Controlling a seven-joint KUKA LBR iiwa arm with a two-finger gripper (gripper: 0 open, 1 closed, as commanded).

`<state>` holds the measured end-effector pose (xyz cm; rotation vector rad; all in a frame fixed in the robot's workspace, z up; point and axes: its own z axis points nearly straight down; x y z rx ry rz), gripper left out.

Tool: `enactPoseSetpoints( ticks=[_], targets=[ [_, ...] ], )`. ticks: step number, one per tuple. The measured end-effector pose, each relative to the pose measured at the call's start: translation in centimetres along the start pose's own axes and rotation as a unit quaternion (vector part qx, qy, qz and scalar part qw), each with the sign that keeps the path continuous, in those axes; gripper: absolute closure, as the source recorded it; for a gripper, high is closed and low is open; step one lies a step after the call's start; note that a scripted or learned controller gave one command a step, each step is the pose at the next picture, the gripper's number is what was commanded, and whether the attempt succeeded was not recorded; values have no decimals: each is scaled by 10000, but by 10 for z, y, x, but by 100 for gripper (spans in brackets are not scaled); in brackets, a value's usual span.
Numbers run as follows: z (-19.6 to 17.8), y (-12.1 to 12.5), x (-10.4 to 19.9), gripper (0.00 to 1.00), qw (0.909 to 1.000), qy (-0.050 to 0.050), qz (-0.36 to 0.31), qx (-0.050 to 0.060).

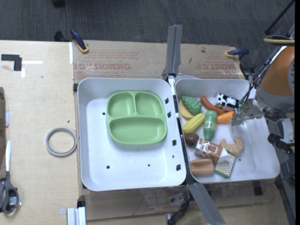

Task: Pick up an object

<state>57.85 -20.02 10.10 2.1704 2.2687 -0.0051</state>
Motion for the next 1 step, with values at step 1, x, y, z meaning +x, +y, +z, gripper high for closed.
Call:
enactPoseSetpoints(
  ticks=[1],
  targets=[
    [0,0,0,0,10000,0,-1,2]
  ],
)
